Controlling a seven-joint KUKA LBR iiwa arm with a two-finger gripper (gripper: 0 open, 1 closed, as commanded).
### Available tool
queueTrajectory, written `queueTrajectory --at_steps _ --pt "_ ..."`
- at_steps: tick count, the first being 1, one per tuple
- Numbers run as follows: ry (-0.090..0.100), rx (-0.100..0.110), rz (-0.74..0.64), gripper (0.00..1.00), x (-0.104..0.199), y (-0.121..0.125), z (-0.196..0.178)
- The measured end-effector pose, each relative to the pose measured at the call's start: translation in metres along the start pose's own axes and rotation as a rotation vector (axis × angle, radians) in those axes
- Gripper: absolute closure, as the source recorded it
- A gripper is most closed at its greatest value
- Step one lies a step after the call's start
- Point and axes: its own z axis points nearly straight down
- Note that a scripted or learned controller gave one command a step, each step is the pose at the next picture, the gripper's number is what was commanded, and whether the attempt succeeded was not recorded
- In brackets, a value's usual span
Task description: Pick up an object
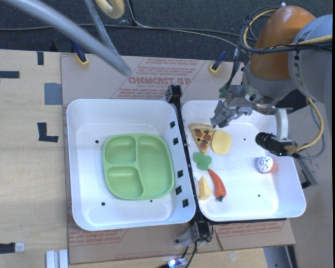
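My gripper (220,120) hangs over the right bin (279,205), just above the pizza slice (201,136) and the yellow round piece (221,143). Nothing shows between its fingers. Below them lie a green broccoli-like piece (201,161), a red-orange chili pepper (216,184) and a small yellow wedge (204,189). A white spotted ball with a pink edge (264,164) rests toward the bin's right side.
The left bin (81,149) holds a green divided tray (138,166). A black divider with clips (180,149) runs between the bins. A black cylinder on the arm (272,143) juts over the right bin.
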Motion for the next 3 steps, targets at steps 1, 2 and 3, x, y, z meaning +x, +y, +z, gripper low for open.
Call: queueTrajectory --at_steps 1,2,3 --pt "0.0 0.002 0.0 1.0 0.05 -0.013 0.015" --pt "0.001 0.0 -0.002 1.0 0.1 -0.031 0.006" --pt "0.001 0.0 -0.003 1.0 0.154 -0.043 0.001"
